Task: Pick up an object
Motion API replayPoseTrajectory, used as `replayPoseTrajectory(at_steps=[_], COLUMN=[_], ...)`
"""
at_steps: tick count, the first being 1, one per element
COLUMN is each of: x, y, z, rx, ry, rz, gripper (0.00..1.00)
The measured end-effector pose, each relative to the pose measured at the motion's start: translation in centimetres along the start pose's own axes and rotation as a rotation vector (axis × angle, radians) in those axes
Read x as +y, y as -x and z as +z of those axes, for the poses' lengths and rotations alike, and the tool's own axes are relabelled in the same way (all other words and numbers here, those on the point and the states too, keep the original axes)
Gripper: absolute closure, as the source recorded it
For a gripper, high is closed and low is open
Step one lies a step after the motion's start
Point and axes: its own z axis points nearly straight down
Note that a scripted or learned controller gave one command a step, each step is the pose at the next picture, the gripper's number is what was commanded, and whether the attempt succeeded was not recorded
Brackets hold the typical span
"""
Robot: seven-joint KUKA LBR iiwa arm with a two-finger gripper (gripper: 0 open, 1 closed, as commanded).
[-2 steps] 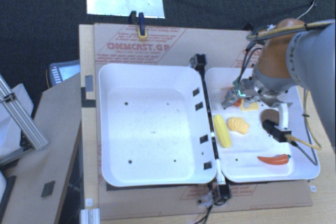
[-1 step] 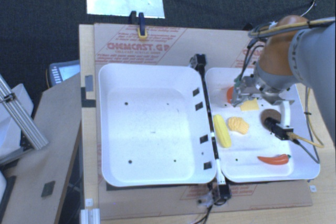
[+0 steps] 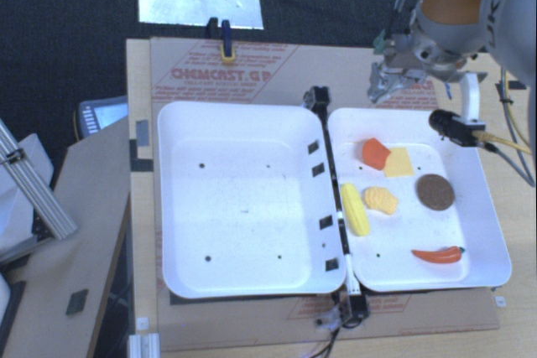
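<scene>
End effector (image 3: 388, 86) hovers over the back edge of the right bin (image 3: 487, 264); can't tell its opening, nothing visibly held. In that bin: orange block (image 3: 375, 153) and yellow square (image 3: 398, 163) near the back, corn (image 3: 354, 209), brown disc (image 3: 435, 191), red pepper (image 3: 437, 255) by the front edge.

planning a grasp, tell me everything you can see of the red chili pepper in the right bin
The red chili pepper is a slim, glossy, plastic-looking toy, orange-red with a small green stem at its right end. It lies flat and nearly level, slightly curved, on the floor of the right bin near the front right corner. It lies apart from the other items.
</scene>
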Motion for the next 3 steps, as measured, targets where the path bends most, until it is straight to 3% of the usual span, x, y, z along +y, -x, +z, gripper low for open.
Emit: replayPoseTrajectory(at_steps=[1,3], x=[-0.3,-0.1], y=[0.4,0.4], z=[-0.1,-2.2], rx=[-0.002,-0.004], ry=[-0.016,-0.011], rz=[0.001,-0.012], gripper=[1.0,1.0])
